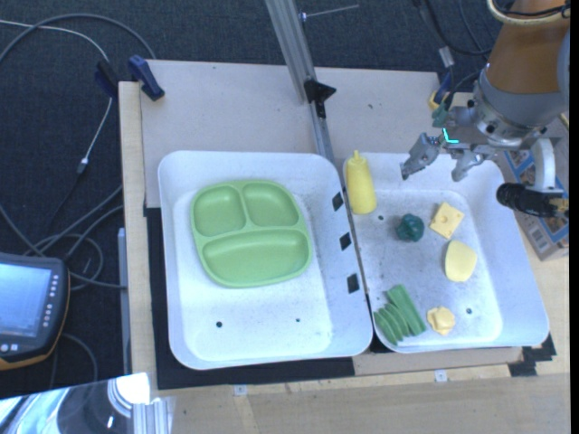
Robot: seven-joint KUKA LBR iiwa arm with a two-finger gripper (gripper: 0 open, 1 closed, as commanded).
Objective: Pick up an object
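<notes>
Claw [441,159] hangs spread and empty over the right bin's [516,319] far edge.
Best drop toward six o'clock, straddling the cheese wedge [446,220] squarely.

I stand at a pale wooden bench [235,107] on dark carpet [54,152]. Black cables [68,39] trail across the floor; a metal post [288,25] rises behind; a screen [27,307] sits left.

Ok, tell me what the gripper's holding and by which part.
Nothing. The gripper hangs open over the far edge of the right bin, with no item between its fingers.
</notes>
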